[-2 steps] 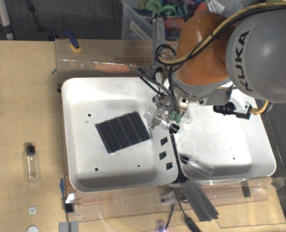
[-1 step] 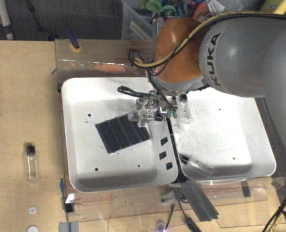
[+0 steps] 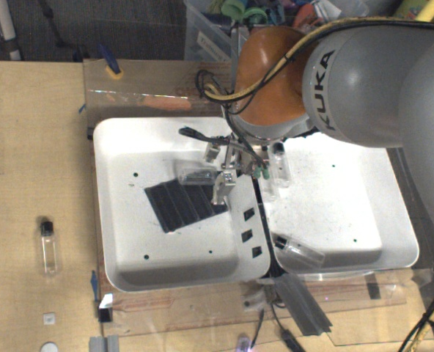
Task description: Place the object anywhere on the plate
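A dark ribbed rectangular plate [image 3: 180,204] lies tilted in the left bin [image 3: 129,196]. A small clear object [image 3: 195,174] sits at the plate's upper edge, just left of my gripper [image 3: 223,180]. The gripper hangs over the plate's right corner, close to the divider between the bins. The grey arm with its orange band [image 3: 272,79] comes in from the upper right and hides the back of both bins. Whether the clear object is between the fingers is not discernible.
In the right bin [image 3: 363,196], a clear vial [image 3: 299,250] lies near the front left corner and another clear piece [image 3: 278,161] stands near the divider. A vial [image 3: 48,246] rests on the wooden bench at left. A box of colourful toys [image 3: 276,6] stands behind.
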Robot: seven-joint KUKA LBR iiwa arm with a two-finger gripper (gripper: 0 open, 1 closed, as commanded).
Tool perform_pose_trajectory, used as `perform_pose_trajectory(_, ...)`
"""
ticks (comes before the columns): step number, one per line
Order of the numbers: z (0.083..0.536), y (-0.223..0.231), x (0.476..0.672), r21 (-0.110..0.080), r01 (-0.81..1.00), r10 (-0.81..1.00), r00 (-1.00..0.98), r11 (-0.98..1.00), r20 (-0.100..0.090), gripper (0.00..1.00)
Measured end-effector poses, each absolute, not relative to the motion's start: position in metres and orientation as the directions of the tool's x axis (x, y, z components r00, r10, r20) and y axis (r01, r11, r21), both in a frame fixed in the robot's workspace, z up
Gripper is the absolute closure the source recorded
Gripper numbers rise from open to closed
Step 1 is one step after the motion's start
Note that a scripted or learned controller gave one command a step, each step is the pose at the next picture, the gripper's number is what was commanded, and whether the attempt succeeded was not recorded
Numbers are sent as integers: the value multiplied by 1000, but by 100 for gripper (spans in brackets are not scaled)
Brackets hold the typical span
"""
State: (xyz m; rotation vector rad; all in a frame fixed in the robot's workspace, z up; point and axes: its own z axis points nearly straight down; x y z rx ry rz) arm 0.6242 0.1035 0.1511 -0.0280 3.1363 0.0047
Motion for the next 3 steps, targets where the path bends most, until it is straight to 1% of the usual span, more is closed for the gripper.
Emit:
perform_pose_trajectory(1,162,103,626,7,-15,-15,-1000,1000,-12,100)
perform_pose_trajectory(2,129,120,628,5,-96,-95,-994,995,-47,100)
perform_pose_trajectory(3,111,119,617,2,-98,-98,-995,995,-6,0)
